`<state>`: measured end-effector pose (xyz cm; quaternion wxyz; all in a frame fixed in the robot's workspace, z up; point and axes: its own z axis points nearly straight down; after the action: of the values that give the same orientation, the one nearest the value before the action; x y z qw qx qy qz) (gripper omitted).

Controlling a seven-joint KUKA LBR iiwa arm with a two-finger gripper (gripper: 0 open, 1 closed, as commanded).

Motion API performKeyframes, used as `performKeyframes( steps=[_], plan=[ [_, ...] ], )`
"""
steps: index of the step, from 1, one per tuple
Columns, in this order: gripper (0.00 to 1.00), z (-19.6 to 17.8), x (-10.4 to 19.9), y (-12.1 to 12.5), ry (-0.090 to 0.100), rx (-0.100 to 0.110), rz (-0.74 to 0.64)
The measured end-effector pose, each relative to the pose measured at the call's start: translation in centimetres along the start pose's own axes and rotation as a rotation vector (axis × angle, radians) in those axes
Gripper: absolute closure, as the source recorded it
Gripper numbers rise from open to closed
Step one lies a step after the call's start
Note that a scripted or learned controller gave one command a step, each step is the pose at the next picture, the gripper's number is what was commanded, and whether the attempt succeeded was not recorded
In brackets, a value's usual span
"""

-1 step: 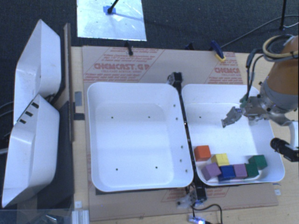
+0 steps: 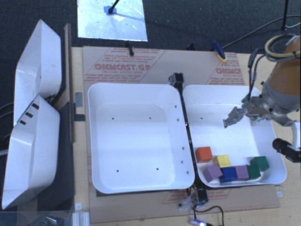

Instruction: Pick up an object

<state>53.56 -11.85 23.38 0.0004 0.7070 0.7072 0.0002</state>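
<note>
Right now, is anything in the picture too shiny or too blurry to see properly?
In the camera view, the metal sheet at the top glares pale; the white bins look washed out, with soft shadows; the gripper is slightly blurred; the colored blocks stay clear.

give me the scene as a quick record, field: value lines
bins: two white bins side by side, left bin, right bin
blocks: orange block, yellow block, blue block, two purple blocks, green blocks, all in the right bin's near end
grouping: clustered, mostly touching; orange at the cluster's left end
tool: tool above the right bin, away from the blocks
held: no block between its fingers
</note>
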Motion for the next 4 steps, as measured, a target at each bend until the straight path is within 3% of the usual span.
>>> performKeyframes(
  steps=[3, 4],
  plan=[
    [0.00, 14.9, 1.0, 0.3, 0.001, 0.004, 0.000],
    [1.00, 13.7, 0.9, 0.5, 0.000, -0.001, 0.001]
  ],
)
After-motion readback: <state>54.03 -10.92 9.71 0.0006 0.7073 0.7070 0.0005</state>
